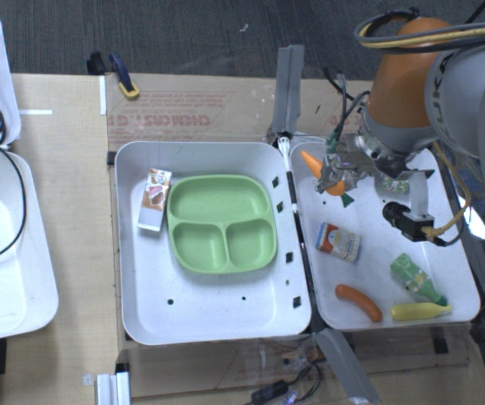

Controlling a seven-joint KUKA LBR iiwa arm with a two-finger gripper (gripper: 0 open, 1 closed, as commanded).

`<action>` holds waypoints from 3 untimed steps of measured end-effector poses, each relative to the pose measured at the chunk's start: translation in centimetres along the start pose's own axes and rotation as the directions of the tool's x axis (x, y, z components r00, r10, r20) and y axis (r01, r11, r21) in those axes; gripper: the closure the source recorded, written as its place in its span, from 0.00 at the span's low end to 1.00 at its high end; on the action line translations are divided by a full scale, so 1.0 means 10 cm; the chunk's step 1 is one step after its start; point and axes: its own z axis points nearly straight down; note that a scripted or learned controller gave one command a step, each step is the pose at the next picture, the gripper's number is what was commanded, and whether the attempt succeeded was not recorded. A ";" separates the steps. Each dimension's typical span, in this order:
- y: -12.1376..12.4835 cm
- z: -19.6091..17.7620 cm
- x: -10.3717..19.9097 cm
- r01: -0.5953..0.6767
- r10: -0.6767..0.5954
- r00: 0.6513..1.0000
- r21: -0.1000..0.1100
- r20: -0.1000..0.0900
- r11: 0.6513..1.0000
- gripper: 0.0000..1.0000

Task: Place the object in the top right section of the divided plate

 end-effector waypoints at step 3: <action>0.23 -0.29 2.17 -0.152 0.152 0.988 0.002 0.002 0.988 1.00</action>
